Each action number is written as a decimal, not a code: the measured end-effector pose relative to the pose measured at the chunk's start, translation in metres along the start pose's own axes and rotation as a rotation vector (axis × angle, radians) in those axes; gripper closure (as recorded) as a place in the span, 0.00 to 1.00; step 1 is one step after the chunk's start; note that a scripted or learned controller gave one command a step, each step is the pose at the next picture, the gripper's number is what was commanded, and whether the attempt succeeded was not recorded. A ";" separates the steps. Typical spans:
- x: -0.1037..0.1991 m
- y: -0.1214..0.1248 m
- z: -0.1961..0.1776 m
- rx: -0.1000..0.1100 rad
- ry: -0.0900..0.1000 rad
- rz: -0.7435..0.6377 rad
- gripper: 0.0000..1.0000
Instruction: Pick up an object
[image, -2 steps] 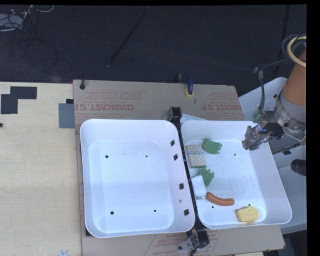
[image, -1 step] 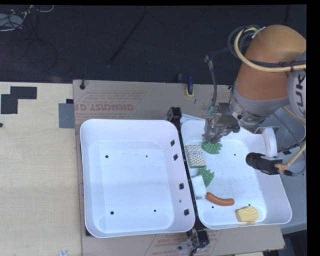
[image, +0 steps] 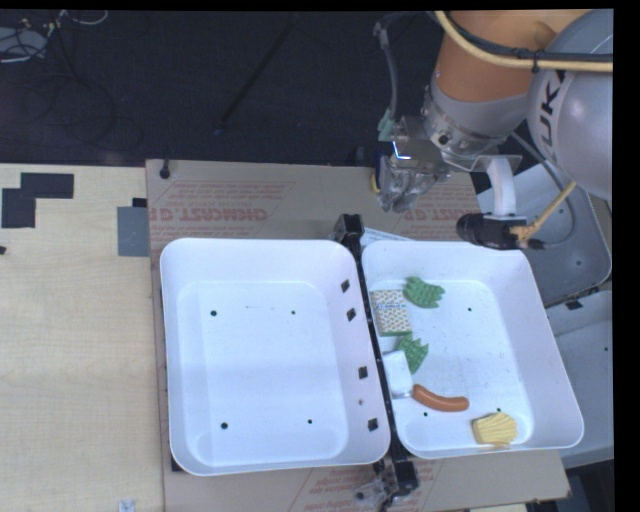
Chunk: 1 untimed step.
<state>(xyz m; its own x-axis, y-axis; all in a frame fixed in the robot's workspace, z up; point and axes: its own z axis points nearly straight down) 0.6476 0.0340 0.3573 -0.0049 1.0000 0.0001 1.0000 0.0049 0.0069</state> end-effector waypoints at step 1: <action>0.074 -0.011 0.037 0.014 0.001 -0.001 1.00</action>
<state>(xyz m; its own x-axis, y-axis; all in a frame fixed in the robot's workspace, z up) 0.6363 0.1076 0.3202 -0.0064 1.0000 0.0016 1.0000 0.0064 -0.0072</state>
